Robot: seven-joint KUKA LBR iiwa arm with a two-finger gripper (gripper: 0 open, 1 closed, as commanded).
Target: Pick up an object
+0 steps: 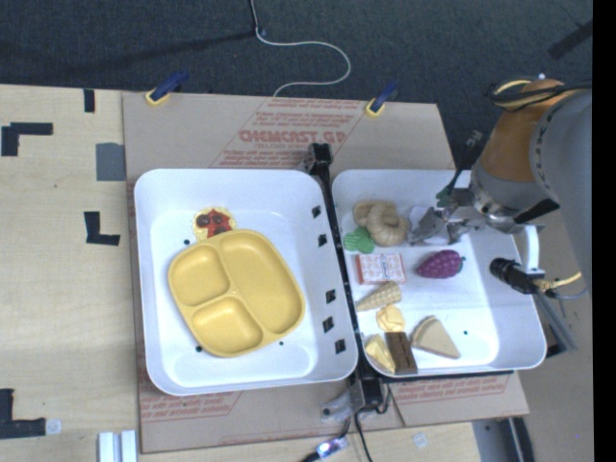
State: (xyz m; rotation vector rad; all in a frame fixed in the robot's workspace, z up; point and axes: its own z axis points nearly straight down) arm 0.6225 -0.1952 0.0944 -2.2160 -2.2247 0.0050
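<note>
The arm (pixel 563 162) is grey and rounded, with an orange band (pixel 520 142); its metal gripper (pixel 428 227) is silver-grey, with black parts.

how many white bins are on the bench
2. The left bin holds a yellow tray. The right bin holds the small food items, with the gripper above it.

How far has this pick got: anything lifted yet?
Done: the hand is low in the right bin, between the croissant and the purple grapes. In hand: nothing visibly between its fingers. Left: grasp and lift an object; all rest on the bin floor.
</note>
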